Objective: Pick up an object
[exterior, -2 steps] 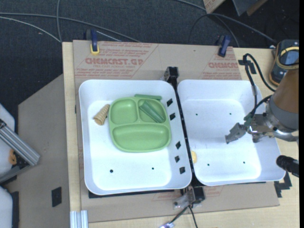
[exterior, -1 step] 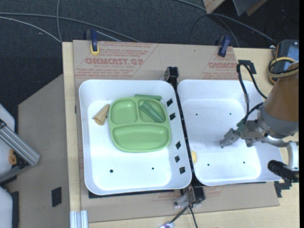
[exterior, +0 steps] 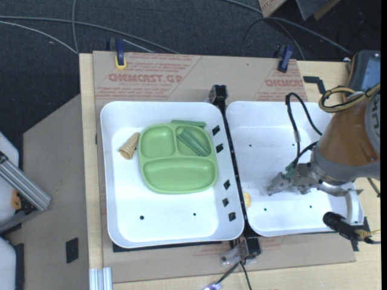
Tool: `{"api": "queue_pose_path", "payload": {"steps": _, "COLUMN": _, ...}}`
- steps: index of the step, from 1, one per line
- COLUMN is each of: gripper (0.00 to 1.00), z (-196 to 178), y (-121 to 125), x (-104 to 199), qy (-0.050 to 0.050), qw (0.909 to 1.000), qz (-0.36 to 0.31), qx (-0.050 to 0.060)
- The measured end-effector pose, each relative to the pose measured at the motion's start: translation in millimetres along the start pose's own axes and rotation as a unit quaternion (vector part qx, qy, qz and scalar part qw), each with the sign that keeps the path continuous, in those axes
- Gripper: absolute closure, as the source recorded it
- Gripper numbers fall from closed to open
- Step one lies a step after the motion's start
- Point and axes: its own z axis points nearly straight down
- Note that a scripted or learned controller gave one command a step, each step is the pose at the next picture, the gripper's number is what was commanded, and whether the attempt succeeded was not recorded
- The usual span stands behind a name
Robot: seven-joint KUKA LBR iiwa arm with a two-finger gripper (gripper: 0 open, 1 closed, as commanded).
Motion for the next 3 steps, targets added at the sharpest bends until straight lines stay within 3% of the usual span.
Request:
{"api": "queue_pose_path", "payload": {"steps": 1, "gripper": 1.00, "z": -13.9, "y": 1.2, "x": -0.8, "qy": -0.001, "qw": 1.0000, "qz": 0.001, "qx": -0.003}}
{"api": "queue_pose_path", "payload": {"steps": 3, "gripper": 1.00, "z": -103.4, "y": 3.6, "x": 1.1, "qy": -0.003, "qw": 1.0000, "qz": -0.001, "qx": -0.006}}
